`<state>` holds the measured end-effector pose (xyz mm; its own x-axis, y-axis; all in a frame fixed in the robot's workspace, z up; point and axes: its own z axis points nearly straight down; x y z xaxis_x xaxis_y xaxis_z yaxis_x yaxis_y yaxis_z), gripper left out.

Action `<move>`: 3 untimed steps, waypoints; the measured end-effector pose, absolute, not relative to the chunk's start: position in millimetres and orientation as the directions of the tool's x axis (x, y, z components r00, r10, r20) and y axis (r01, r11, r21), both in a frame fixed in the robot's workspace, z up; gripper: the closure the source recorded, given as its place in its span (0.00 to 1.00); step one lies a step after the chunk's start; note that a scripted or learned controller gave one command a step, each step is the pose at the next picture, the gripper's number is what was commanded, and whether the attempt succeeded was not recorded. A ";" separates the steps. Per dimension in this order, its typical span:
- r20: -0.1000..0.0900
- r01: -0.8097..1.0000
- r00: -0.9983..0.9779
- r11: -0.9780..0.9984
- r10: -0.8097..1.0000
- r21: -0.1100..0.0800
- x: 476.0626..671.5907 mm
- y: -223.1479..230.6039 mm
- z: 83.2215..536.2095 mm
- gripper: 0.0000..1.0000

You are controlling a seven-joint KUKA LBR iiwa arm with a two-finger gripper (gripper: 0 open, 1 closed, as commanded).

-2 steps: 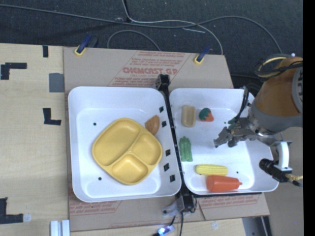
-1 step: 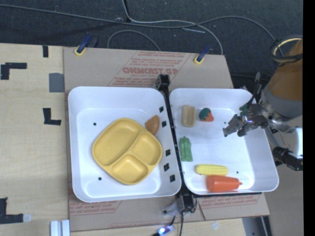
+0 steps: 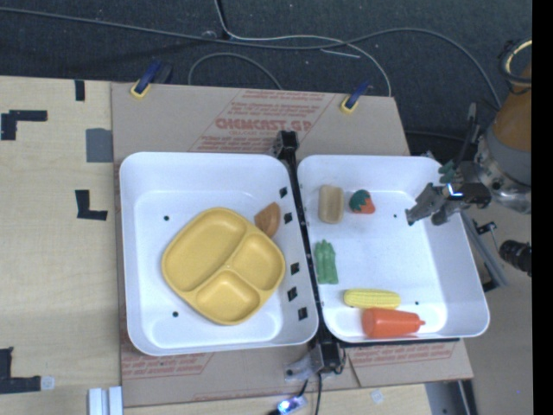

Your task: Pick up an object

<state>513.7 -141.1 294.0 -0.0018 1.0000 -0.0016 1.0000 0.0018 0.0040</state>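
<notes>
The right bin (image 3: 449,258) holds several toy foods: a tan bread piece (image 3: 330,203), a red strawberry with a green top (image 3: 362,201), a green vegetable (image 3: 325,261), a yellow corn cob (image 3: 371,298) and an orange carrot (image 3: 391,322). My gripper (image 3: 429,207) hangs over the bin's upper right rim, apart from all the foods, its dark fingers spread with nothing between them. The strawberry lies about 80 pixels to its left.
The left bin (image 3: 143,249) carries a yellow divided plate (image 3: 223,264) and a brown food piece (image 3: 269,220) near the divider. Cables run across the dark floor behind the bench. Cardboard lies under both bins.
</notes>
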 end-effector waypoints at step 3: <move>0.000 1.000 -0.005 0.005 1.000 -0.003 498.2 25.4 255.3 1.00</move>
